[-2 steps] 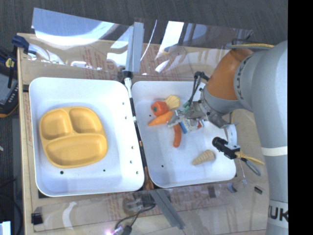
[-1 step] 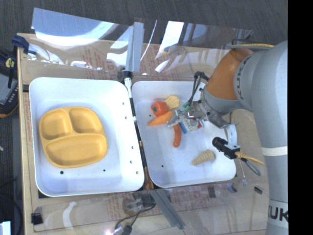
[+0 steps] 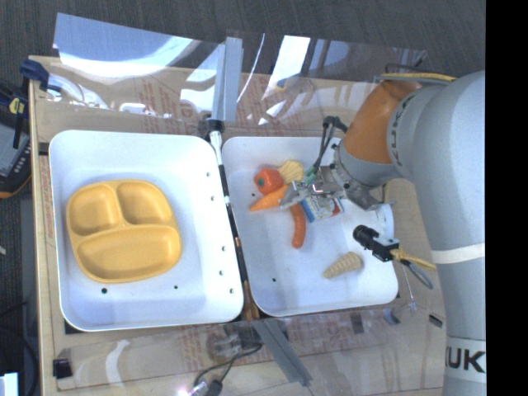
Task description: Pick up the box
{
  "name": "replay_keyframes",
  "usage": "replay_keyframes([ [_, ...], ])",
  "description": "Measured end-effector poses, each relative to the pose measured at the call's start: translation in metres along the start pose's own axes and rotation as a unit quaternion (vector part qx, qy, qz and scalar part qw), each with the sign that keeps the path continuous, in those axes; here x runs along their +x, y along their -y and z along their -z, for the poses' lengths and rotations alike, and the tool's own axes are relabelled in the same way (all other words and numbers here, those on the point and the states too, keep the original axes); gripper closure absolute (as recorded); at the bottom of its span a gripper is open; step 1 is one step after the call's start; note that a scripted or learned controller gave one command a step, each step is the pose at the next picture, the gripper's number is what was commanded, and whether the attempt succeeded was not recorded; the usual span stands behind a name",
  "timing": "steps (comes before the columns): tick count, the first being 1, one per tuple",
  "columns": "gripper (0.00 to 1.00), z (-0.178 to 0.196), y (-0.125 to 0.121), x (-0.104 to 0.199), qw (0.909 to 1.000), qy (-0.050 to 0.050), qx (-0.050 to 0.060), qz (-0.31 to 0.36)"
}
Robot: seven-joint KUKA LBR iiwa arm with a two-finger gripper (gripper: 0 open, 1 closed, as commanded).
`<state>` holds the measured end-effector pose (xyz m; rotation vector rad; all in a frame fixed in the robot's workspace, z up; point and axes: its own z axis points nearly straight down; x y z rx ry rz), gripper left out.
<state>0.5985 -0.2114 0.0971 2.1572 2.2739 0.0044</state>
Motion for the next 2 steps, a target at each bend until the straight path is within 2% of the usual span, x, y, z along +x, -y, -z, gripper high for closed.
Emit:
replay_keyframes([
  [2,0.00,-0.0001,0.0000,0.0000,1.0000,0.000,0.000,0.000],
])
